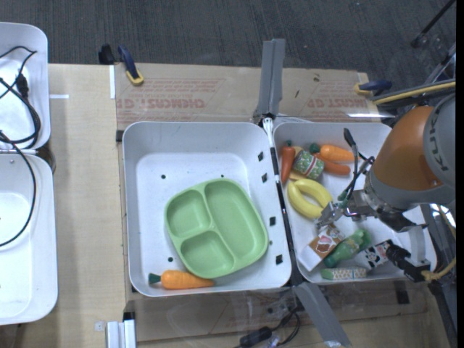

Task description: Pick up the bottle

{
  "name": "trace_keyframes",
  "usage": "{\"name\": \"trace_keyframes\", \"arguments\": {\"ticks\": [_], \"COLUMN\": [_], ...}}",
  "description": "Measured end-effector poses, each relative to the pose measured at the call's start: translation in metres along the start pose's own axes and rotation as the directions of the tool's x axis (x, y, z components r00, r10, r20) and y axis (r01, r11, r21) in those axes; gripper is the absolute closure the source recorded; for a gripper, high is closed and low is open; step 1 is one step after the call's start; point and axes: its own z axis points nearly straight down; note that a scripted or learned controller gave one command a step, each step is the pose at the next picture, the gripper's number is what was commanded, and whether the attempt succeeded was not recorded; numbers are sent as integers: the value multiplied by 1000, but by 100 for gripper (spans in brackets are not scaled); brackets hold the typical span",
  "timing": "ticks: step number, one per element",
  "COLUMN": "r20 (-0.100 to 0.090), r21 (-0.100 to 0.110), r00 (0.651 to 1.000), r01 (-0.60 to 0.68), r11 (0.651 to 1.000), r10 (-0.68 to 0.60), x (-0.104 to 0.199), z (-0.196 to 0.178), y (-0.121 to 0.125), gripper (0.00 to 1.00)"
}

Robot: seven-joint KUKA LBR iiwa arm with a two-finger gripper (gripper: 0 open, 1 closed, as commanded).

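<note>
White plastic makes up both bins. The left bin holds a green divided plate set a little askew, and an orange carrot lying along the near wall just beside the plate's lower edge.

The right bin is crowded. One carrot lies along its left wall, two more carrots sit at the far end, and a red and green toy fruit lies between them. A yellow banana curves below these.

The green bottle lies tilted on its side near the bin's near wall, next to a small orange carton, with a pale green bar below it and a black-and-white piece to its right.

The hand hangs low over the carton, between the banana and the bottle. Whether it is apart or together cannot be told, and nothing shows clamped in it.

The counter is pale wood. Behind the bins lies a brown sheet with red print, and a blue clamp sits at its edge. Dark grey carpet covers the floor beyond.
</note>
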Motion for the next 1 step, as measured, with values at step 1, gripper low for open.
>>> {"name": "trace_keyframes", "arguments": {"ticks": [1], "r20": [2], "r21": [-8], "r00": [1000], "r01": [-15], "r11": [1000], "r10": [15], "x": [21], "z": [-2], "y": [-29], "gripper": [0]}}
